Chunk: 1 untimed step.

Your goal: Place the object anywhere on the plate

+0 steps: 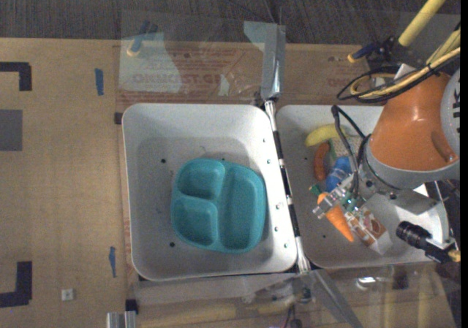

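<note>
I've got the gripper (pixel 338 199) low over the toys (pixel 333 166) in the right bin (pixel 409 255), can't tell its state; plate (pixel 218 204) in left bin bare, so nothing placed yet.

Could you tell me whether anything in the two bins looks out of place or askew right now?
Nothing looks spilled or damaged. The teal divided plate sits slightly rotated in the left bin, with nothing on it. The toy food, including a banana and a carrot, is bunched under the gripper in the right bin.
</note>
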Available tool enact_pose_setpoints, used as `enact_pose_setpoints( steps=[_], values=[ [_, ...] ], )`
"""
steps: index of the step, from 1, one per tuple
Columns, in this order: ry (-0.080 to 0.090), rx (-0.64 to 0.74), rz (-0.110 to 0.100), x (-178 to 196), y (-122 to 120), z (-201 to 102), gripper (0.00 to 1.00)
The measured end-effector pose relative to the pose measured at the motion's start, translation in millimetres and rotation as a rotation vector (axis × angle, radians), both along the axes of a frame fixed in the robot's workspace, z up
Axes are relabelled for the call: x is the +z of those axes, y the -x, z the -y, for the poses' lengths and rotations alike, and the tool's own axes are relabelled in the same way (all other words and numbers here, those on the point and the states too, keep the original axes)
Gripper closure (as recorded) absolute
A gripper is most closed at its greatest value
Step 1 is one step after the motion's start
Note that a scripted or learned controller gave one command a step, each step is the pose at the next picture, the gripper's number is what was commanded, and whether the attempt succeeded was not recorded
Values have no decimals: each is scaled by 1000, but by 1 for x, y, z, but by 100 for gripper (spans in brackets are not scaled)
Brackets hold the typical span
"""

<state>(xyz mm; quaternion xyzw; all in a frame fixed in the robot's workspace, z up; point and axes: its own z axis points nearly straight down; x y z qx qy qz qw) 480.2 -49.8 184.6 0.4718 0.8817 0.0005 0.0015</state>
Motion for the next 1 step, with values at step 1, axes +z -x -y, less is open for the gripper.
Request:
enact_pose_setpoints(
  steps=[1],
  values=[
    [0,135,0,67,-13,-57,100]
  ],
)
